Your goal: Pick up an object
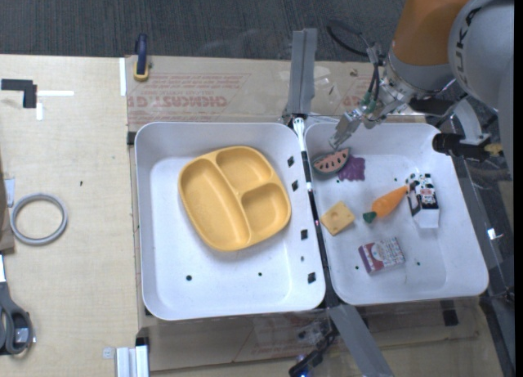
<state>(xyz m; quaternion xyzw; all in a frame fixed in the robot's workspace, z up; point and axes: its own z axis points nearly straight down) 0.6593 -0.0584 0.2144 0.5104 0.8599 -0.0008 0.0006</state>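
The left bin (pixel 155 228) carries a yellow divided plate (pixel 234 197) lying flat at frame centre-left, well apart from the tool. It is not the nearest candidate.

The right bin (pixel 458 277) holds the small items. Left to right: a watermelon slice (pixel 331 161) at the bin's upper left corner, with a purple grape cluster (pixel 353 169) touching its right side; a cheese wedge (pixel 337 218) below them; a red-and-white packet (pixel 382 254) lower centre; a carrot (pixel 387 203), long axis running from lower left to upper right; and a small black-and-white carton (pixel 425 195) just beside the carrot's upper end.

The gripper (pixel 341 135) hangs at the end of the arm entering from the upper right of the frame. Its tip sits just above the watermelon slice, near it in the picture but apparently not touching. The slice's long axis runs roughly left to right, rind edge downward in the frame. The finger spread cannot be determined; the tool appears as one narrow dark tip, and nothing is visible held in it.

Governing relation: the watermelon slice lies directly below the gripper tip in the frame, slightly left. Judged from this, a short descent would suffice. Risk: the adjoining grape cluster and the bin wall crowd the closing path.
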